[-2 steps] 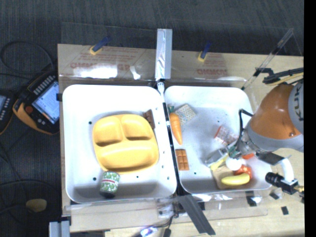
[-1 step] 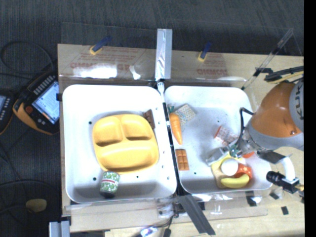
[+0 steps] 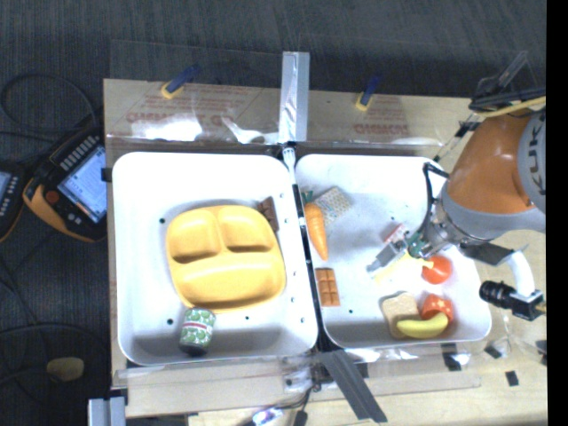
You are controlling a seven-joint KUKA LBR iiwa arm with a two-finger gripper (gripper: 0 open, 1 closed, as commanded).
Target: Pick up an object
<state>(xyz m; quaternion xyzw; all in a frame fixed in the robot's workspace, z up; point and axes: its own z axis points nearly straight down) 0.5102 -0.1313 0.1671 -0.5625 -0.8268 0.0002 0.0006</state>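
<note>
Tomato [image 3: 435, 270] lies in the right bin [image 3: 373, 331], just beside the pincer [image 3: 410, 245].

The pincer is seen low over the right bin's middle, touching or nearly touching the tomato; whether it is open or closed cannot be told. Near the front corner, a banana [image 3: 421, 327], a bread slice [image 3: 398, 306] and a second tomato [image 3: 437, 306] are clustered. A carrot [image 3: 315, 230] and a chocolate bar [image 3: 327, 286] lie by the left wall. A yellow tray [image 3: 225, 254] and a green can [image 3: 197, 327] are held by the left bin [image 3: 133, 238].

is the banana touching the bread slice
Touching. The camera view shows the banana lying against the lower edge of the bread slice in the right bin, with no white gap between them.
</note>
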